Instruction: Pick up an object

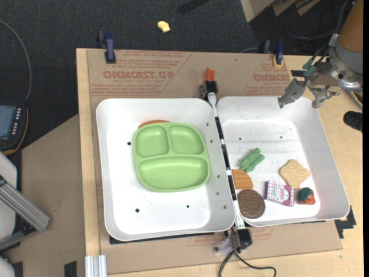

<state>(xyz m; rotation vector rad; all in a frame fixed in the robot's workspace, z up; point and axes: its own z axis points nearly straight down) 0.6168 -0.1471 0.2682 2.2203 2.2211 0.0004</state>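
Gripper [304, 94] fingers are spreading open and holding nothing above the right bin's [331, 172] far corner. Toy foods are lying along its near edge, a green divided plate [170, 156] sitting in the left bin [115, 172].

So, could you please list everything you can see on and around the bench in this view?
divided plate: 1, green, middle of the left bin
left bin: 1, white, left half of the bench
right bin: 1, white, right half of the bench
green toy: 1, green, centre of the right bin
waffle: 1, orange, right bin by the divider
round cookie: 1, dark brown, right bin's near edge
small carton: 1, pink and purple, right of the cookie
toast slice: 1, tan, right bin
strawberry: 1, red and green, right bin's near right
clamps: 2, blue, bench's far edge
yellow scrap: 1, on the dark floor
gripper: 1, grey, open, above the right bin's far corner
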